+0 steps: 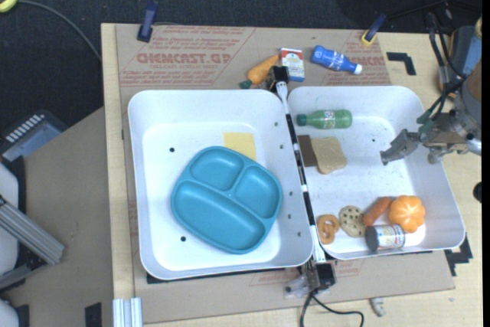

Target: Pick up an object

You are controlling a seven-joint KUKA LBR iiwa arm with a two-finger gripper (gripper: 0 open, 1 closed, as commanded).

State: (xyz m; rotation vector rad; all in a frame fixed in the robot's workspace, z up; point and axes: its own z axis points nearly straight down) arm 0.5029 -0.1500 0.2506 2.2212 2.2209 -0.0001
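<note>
Two white bins (145,165) are sitting side by side on the bench as the gripper (402,149), fingers spread and holding nothing, is hovering at right-centre, nearest a light, stiff-looking bread slice (328,155), probably best pinched across its edges.

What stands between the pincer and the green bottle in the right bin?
Nothing visible. The pincer is near the right bin's right side, the green bottle lies up-left of it, and bare white floor separates them.
</note>
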